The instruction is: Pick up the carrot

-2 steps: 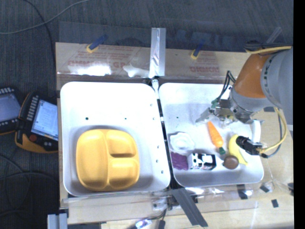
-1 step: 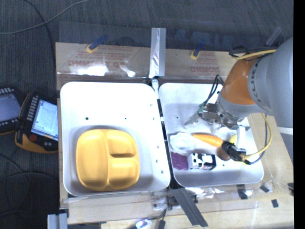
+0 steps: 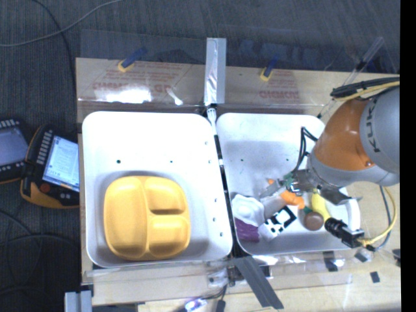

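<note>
The arm (image 3: 354,145) reaches low into the right bin (image 3: 260,142), its tool (image 3: 290,186) down among the clutter where the carrot (image 3: 294,199) lies.

The carrot, a small orange piece, sits in the right bin's lower half, just under the tool and touching or nearly touching it; whether the tool is wide, narrow or closed on anything cannot be told, since the wrist hides it. Just right of the carrot are a yellow item (image 3: 318,204) and a brown rounded one (image 3: 313,221). To its left lie a crumpled white object (image 3: 247,207), a purple piece (image 3: 246,229) and a white block with black markings (image 3: 279,220). The left bin (image 3: 130,135) holds a yellow divided tray (image 3: 147,216). Both bins rest on the table (image 3: 305,86).
</note>
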Controlling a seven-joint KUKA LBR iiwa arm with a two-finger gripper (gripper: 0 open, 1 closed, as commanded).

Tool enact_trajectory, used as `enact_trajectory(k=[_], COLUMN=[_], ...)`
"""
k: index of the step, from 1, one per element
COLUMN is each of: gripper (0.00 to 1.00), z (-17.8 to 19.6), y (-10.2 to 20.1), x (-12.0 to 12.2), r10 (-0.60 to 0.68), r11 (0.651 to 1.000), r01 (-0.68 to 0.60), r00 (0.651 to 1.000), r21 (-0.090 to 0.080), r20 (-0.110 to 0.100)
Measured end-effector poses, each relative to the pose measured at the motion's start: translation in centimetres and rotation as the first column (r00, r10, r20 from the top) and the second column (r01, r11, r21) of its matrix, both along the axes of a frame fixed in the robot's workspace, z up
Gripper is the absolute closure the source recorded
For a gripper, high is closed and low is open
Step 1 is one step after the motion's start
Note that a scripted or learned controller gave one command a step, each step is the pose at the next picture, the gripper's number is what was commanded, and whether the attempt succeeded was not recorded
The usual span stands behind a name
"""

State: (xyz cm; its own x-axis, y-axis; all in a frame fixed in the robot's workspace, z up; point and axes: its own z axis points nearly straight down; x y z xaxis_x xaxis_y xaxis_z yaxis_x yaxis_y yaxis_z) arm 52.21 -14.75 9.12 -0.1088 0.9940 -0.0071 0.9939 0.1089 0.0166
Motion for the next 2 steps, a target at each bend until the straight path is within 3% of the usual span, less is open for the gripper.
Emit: enact_trajectory(k=[1,2], gripper=[1.00,1.00], z=[1.0,15.6], y=[0.2,4.4], x=[0.2,-1.6], r10=[0.002,-0.127], r11=[1.000,0.992], r01=[-0.002,0.127], r00=[1.000,0.992], r21=[0.005,0.003], r20=[0.001,-0.018])
